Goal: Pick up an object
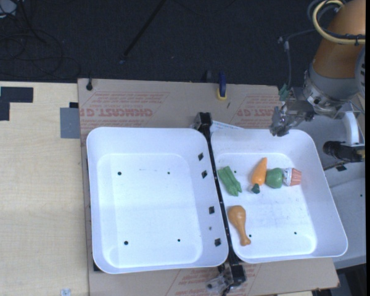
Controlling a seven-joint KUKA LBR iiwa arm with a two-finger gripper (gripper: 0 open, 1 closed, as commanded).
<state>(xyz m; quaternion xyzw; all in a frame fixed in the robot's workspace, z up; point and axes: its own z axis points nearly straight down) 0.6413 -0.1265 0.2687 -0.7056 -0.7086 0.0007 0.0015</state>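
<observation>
The right bin (324, 227) holds several toy foods. A green pod-like vegetable (229, 180) lies near its left wall. An orange carrot (258, 172) lies tilted beside a green round piece (274, 178) with a red and white end (291, 177). A tan chicken drumstick (238, 222) lies nearer the front. My gripper (280, 127) hangs above the bin's far rim, up and to the right of the carrot, apart from all the items. Nothing shows between its fingers.
The left bin (111, 251) sits beside the right one, with a black clip strip (211, 190) between them. Both rest on a cardboard sheet (142, 106). A blue and yellow clamp (222, 88) stands at the cardboard's far edge. The arm (339, 48) comes in from the upper right.
</observation>
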